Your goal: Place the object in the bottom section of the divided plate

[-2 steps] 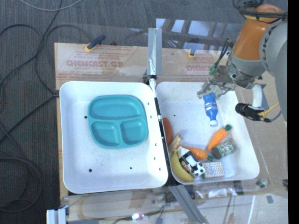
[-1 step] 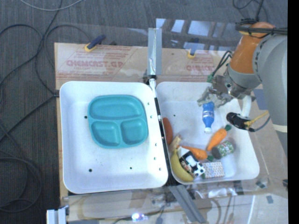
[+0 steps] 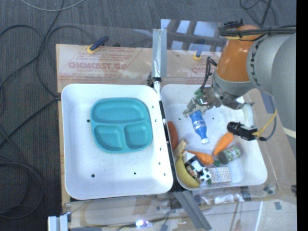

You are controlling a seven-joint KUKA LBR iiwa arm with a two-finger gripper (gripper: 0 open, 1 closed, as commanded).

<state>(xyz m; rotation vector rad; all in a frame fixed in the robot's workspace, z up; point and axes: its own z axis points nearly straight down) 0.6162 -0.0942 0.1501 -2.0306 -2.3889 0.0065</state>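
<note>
Even overhead light on my bench, white bins bright, soft shadows under my arm, glare on front edge, mild blur.

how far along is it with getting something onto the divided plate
Nothing looks placed so far: the teal divided plate in the left bin has nothing on it. The gripper is low in the right bin at the top of the blue bottle. Grasp, carry and placement remain.

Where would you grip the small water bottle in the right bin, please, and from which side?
Grip the water bottle across its labelled middle, coming straight down from above. It lies flat, cap toward the orange carrots, and its long sides look clear for fingers.
</note>
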